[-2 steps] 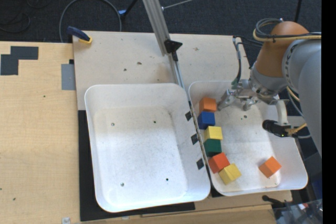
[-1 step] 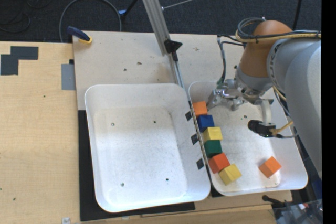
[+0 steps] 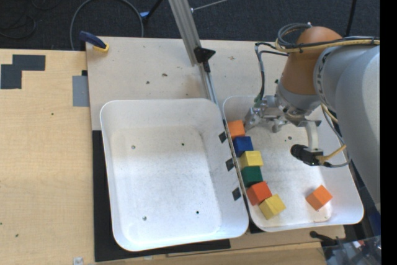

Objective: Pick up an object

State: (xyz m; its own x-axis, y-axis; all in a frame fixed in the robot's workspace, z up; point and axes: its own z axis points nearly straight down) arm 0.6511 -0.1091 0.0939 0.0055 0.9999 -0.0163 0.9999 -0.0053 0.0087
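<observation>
Several coloured blocks lie in the right bin [image 3: 347, 211]. Along its left wall run an orange block [image 3: 236, 128], a blue one [image 3: 242, 144], a yellow one [image 3: 251, 159], a green one [image 3: 251, 175], a red one [image 3: 259, 192] and a second yellow one [image 3: 272, 206]. Another orange block [image 3: 319, 197] sits alone at the front right. My gripper [image 3: 265, 120] hangs over the back of this bin, just right of the first orange block. It is open, with nothing between its fingers.
The left bin [image 3: 124, 115] lies beside the right one, with black clips on the shared wall. A slanted aluminium post [image 3: 183, 9] rises behind the bins. A black cable plug [image 3: 308, 154] dangles from the wrist over the right bin.
</observation>
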